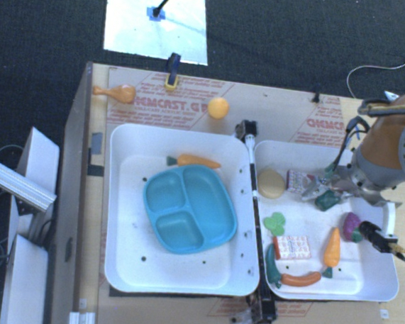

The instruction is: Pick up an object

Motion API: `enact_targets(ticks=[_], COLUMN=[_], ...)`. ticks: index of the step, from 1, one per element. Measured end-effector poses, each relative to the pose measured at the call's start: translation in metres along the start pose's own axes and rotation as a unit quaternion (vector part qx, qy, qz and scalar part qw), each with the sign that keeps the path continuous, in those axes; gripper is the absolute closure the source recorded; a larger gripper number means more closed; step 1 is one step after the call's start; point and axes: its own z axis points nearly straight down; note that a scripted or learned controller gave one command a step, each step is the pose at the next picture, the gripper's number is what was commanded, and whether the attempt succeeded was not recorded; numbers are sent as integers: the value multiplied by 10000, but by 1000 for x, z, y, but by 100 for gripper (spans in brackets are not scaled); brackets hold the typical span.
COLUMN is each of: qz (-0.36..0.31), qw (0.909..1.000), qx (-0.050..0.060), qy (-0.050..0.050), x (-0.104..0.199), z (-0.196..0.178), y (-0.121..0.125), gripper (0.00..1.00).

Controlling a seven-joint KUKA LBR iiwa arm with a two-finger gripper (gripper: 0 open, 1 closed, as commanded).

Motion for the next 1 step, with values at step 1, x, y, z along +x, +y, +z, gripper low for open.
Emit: enact_targets(ticks=[1], qz=[-10], qw=[10000], qx=[-26], qy=[-2], x=[0], z=[-12], y=[2], gripper=[100])
